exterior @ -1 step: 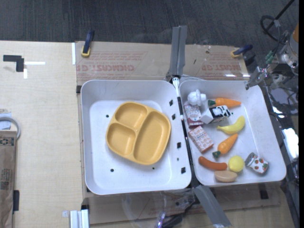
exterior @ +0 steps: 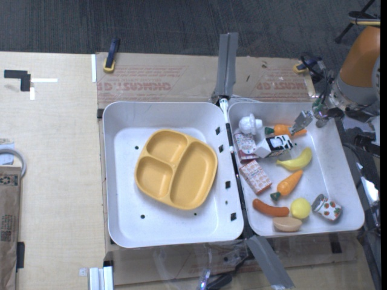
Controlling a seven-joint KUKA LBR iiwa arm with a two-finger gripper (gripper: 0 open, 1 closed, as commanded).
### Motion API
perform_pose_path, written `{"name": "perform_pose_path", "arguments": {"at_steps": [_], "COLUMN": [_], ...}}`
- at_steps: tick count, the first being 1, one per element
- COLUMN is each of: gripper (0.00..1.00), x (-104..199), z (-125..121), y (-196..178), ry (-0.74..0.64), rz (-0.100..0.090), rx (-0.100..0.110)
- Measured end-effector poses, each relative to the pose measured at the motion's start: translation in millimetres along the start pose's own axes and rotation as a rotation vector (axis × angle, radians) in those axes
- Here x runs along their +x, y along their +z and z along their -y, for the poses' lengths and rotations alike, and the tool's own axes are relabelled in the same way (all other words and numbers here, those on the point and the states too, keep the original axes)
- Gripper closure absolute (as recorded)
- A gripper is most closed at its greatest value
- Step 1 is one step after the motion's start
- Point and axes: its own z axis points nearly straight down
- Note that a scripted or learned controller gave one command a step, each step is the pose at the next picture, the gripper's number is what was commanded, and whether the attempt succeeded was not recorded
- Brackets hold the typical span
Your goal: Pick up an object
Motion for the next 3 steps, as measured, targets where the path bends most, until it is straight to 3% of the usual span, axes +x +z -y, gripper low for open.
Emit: {"name": "perform_pose_path", "arguments": {"at_steps": [1,2,3], "gripper": [0.00,0.00,0.00], "x": [38,74,83], "z": [42,90,89], "y": [23,23,23], "ry": [-0.277,-0.356,-0.661], "rz": [0.003,0.003,0.003], "rx": [-0.002,-0.002,-0.002]}}
